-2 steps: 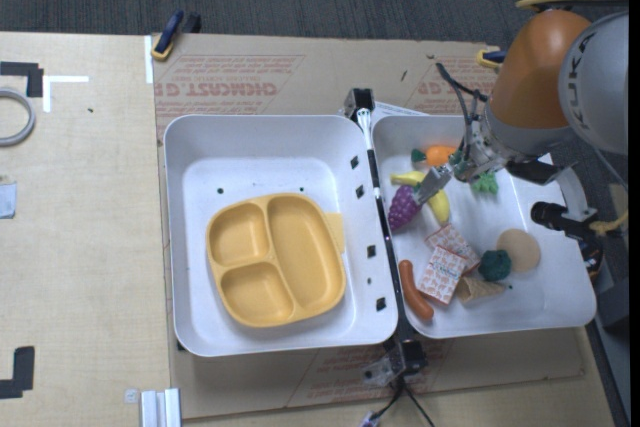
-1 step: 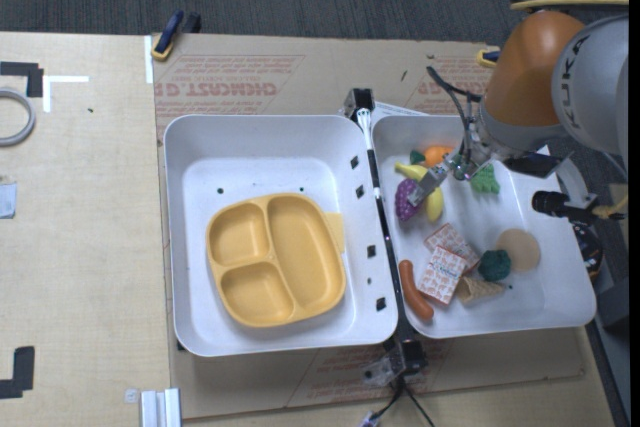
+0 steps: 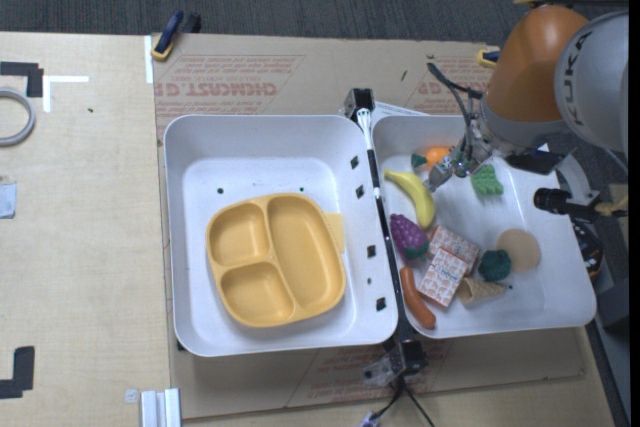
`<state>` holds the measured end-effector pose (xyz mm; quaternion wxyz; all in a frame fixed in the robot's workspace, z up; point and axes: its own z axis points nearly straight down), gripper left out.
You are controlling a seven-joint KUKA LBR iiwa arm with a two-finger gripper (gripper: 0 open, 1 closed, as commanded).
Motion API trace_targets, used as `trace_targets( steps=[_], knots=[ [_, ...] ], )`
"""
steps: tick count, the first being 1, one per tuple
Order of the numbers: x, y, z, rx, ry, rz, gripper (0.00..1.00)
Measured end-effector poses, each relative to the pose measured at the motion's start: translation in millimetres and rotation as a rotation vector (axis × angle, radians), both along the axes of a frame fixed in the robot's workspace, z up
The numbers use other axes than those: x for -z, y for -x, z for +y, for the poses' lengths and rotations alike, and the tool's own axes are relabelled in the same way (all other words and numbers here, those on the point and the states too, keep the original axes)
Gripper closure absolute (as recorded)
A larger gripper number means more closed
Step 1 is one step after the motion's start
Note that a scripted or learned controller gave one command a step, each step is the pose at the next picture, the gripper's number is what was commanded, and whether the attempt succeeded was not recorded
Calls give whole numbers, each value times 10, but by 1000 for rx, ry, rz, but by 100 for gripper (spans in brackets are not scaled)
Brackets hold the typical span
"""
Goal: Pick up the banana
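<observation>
The banana (image 3: 414, 195) is yellow and curved, lying flat in the right-hand bin (image 3: 560, 300) near its left wall. One end points up-left, the other down toward purple grapes (image 3: 408, 233), which it just about touches.

Claw (image 3: 447, 171) low, arm from right.

1. Two white bins sit side by side on the tabletop (image 3: 80, 245).
2. The left bin (image 3: 190, 215) holds a yellow divided plate (image 3: 275, 258).
3. The right bin (image 3: 560, 300) holds the banana (image 3: 413, 194), purple grapes (image 3: 408, 234), a carton (image 3: 445, 270), a hot dog (image 3: 418, 300), something green (image 3: 487, 181) and something orange (image 3: 437, 155).
4. The tool (image 3: 447, 168) hangs low just right of the banana's upper end; the arm (image 3: 560, 75) reaches in from the right.
</observation>
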<state>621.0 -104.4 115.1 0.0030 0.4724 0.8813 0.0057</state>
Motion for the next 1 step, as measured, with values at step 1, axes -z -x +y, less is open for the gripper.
trace_targets(
  steps=[1],
  knots=[
    [0, 0, 0, 1, 0, 0, 0]
  ],
)
